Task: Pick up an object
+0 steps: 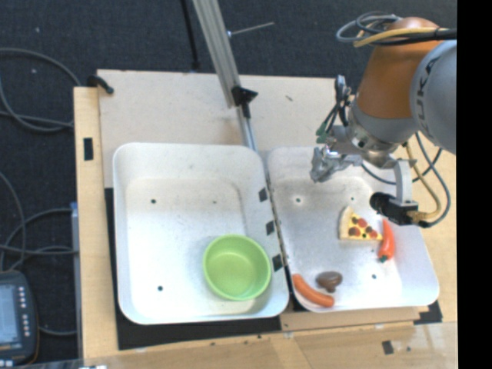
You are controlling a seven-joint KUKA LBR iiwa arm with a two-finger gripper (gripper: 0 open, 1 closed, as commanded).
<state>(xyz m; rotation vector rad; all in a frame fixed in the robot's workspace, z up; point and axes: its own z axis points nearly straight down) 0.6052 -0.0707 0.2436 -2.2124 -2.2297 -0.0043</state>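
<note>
Tan tabletop [165, 102] carries two shallow white bins side by side, touching: left bin [142, 194], right bin [307, 206]. Slanted aluminium post [223, 52] rises from the tabletop behind them.

From my seat I can make out only one bit of lettering: on the grey shell of the arm [434, 91], at the far right, part of the maker's name shows in dark capitals running down the casing. I read a "U" and a "K" there; the rest is cut off at the edge. The handheld screen [14, 314] at the near left shows something lit, but it is too small for me to read.
</note>
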